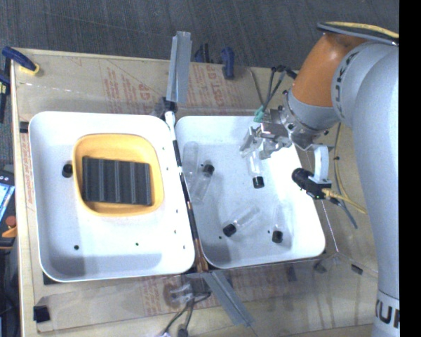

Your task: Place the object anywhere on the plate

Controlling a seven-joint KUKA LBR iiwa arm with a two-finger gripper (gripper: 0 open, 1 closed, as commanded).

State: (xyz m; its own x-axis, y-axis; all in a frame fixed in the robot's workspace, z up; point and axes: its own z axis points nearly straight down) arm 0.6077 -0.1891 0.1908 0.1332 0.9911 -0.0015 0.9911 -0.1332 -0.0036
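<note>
A yellow plate (116,143) lies in the left bin (56,244), with a dark grey ridged block (118,181) on it. Several clear vials with black caps lie in the right bin (305,241): one (201,169) at its left, one (240,222) near the front, and a small one (277,235) at the front right. My gripper (262,142) hangs over the back of the right bin. Another clear vial (256,172), black cap down, sits just below it, and I cannot make out whether it is gripped or resting on the bin floor.
The grey arm with its orange band (323,72) fills the right side, over the right bin's far corner. A black connector (307,180) and cables hang by that bin's right rim. Blue clamps (18,59) grip the board's back edge. A metal bar (177,76) runs between the bins.
</note>
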